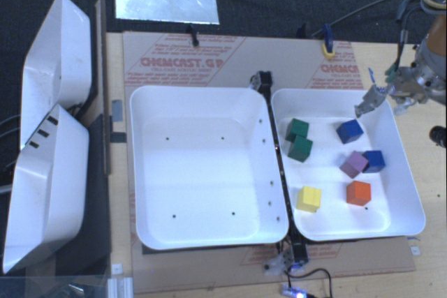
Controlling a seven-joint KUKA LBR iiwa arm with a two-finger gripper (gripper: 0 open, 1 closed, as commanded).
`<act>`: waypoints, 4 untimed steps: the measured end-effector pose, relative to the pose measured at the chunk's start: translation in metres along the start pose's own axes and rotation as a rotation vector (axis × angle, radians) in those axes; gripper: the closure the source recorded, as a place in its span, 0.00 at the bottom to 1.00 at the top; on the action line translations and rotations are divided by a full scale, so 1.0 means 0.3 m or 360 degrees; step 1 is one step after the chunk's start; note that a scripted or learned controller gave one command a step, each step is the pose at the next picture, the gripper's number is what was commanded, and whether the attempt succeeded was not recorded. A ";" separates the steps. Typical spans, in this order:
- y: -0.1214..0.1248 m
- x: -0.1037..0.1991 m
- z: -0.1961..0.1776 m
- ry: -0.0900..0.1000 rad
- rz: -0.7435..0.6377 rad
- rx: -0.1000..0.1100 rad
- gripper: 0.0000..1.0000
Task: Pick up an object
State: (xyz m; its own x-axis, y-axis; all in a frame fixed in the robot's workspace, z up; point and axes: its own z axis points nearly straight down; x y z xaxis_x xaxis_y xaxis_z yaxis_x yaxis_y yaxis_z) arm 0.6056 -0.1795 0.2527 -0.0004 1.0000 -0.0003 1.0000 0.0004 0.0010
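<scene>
Approach step: claw (pixel 368 103), fingers' state unclear, hangs just right of the blue cube (pixel 349 130); next, descend onto it

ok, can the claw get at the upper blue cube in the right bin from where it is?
Probably yes. The claw hangs by the right bin's far rim, just right of the upper blue cube. That cube stands apart from the purple cube and the green ones, nothing over it.

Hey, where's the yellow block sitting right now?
The yellow block lies in the right bin, near its front left corner. The orange block sits to its right and the two green blocks lie behind it.
</scene>
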 end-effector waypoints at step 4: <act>-0.076 0.518 0.205 0.0004 -0.0012 -0.0016 1.00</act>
